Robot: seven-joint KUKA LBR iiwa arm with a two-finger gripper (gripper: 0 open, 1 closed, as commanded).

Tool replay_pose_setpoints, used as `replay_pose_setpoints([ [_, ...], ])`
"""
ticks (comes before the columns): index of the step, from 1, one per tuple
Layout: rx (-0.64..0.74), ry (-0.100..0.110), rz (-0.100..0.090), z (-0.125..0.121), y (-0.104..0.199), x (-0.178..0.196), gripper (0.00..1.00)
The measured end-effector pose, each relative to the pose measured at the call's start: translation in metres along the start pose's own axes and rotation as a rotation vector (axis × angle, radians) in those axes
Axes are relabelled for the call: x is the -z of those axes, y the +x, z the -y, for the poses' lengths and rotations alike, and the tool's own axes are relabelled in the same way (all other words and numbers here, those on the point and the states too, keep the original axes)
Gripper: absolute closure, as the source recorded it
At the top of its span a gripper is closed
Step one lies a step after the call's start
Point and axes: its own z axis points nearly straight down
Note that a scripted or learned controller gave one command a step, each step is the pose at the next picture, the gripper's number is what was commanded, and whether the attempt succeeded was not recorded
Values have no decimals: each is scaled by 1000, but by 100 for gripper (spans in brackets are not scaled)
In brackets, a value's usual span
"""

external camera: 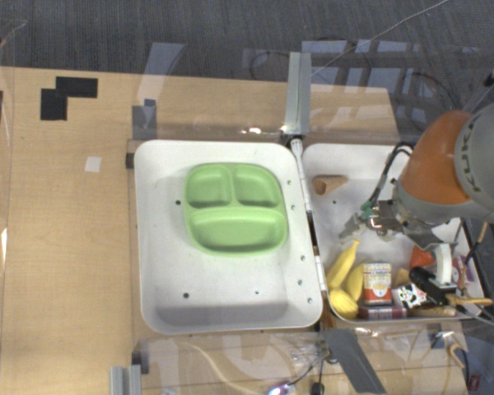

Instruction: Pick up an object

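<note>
Yellow caught my eye first at the near edge of the right bin (337, 164): a banana (343, 266) lay tilted against a second yellow fruit (343, 303) that sat in the near left corner. Just beside them a small can (377, 282) with a red-and-white label stood or lay, I could not tell which, and past it a heap of small items (432, 290) in red, white and black filled the near right corner, too tangled for me to name.

Above the banana I saw the gripper (364, 219), low inside the right bin, pointing left; whether its fingers were spread or closed I could not tell, and I saw nothing between them. The grey arm (486, 167) with its orange band (436, 167) reached in from the right over the heap.

To the left, the other bin (156, 295) carried a green divided plate (234, 206) lying flat near its middle, well apart from the gripper.

Farther back in the right bin, a small brown piece (329, 184) lay near the dividing wall. Beyond both bins the wooden bench (58, 220) ended at dark carpet (189, 15).
</note>
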Motion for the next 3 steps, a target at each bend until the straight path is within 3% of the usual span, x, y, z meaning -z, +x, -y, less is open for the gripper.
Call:
replay_pose_setpoints([
  [1,35,-1,3,-5,4,0,0],
  [2,3,-7,5,13,19,1,0],
  [3,7,-10,-2,10,23,13,100],
])
